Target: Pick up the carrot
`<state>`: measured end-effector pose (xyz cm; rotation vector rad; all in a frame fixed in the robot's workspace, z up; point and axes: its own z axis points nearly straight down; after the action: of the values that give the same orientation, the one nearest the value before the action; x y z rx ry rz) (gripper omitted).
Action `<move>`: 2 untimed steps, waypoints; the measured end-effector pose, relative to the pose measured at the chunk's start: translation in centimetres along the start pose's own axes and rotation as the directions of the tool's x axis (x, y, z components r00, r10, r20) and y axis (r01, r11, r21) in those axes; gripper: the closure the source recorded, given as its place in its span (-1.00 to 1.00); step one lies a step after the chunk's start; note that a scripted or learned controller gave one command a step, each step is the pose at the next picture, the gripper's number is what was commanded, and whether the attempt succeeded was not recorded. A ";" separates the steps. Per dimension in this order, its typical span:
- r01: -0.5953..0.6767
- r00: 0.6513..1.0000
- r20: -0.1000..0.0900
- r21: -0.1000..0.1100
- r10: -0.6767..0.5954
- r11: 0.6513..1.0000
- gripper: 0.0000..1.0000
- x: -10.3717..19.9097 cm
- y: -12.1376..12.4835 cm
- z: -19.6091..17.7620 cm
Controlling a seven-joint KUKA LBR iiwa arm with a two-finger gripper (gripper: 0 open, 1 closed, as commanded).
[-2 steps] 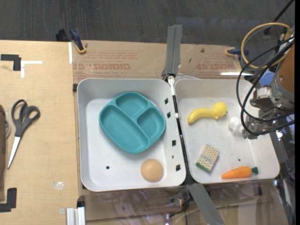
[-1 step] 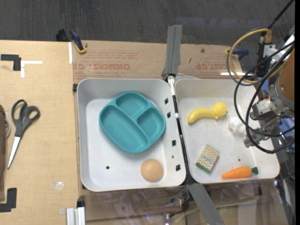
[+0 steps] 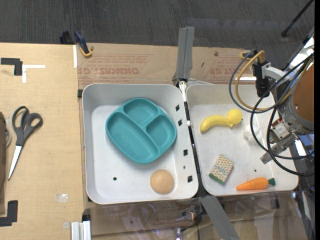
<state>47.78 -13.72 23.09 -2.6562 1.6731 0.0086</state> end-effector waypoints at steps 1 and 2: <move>-0.003 1.000 0.005 0.001 0.003 1.000 1.00 -0.1 -0.2 -0.8; -0.280 0.960 -0.001 0.001 0.280 0.960 1.00 1.3 0.6 7.2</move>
<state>47.78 -15.16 15.89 -2.3929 2.0328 0.0062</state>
